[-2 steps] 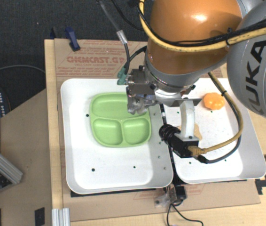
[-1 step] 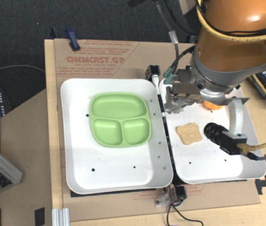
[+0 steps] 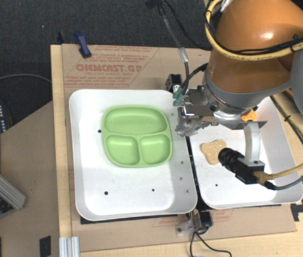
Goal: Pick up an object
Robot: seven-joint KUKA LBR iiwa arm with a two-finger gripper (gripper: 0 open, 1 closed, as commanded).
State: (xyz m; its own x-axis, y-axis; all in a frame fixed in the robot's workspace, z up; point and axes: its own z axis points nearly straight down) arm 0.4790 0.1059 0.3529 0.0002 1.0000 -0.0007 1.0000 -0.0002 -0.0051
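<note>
Bright, even light and sharp focus, with a soft sheen on the orange band (image 3: pixel 258 31).

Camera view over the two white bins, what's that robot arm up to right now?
The robot arm reaches in from the right, and its gripper is low over the seam between the bins. A green divided plate lies in the left bin. A small tan chunk lies in the right bin, close beside the gripper. Both are resting in their bins, so nothing looks picked up yet.
</note>
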